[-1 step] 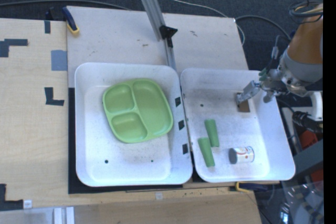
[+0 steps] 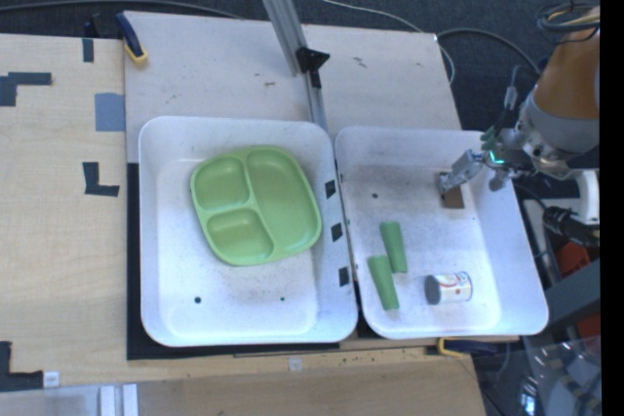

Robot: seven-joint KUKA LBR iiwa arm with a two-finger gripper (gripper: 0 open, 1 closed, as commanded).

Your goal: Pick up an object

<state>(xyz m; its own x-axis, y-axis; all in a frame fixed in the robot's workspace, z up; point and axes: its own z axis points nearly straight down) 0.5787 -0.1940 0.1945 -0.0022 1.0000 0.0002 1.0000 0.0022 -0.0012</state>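
Can (image 2: pixel 448 287) with a red-marked white label, writing too small to read, is lying in the right bin (image 2: pixel 517 253) near two green sticks (image 2: pixel 388 264); tool (image 2: pixel 454 182) is hovering above a brown block (image 2: pixel 453 197), grip unclear.

Left bin (image 2: pixel 156 239) holds a divided plate (image 2: pixel 255 205); right bin (image 2: pixel 507 239) holds two sticks (image 2: pixel 388 263) side by side, a can (image 2: pixel 448 287) just right, a block (image 2: pixel 453 196) farther back.

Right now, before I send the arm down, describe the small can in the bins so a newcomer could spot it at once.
Start at the right-hand shallow white bin, the one without the green divided plate. Look to its near right corner: a small white cylindrical can with a grey end and red markings lies on its side. Its neighbours, two green cylindrical sticks, sit to its left and are slimmer and plain green.
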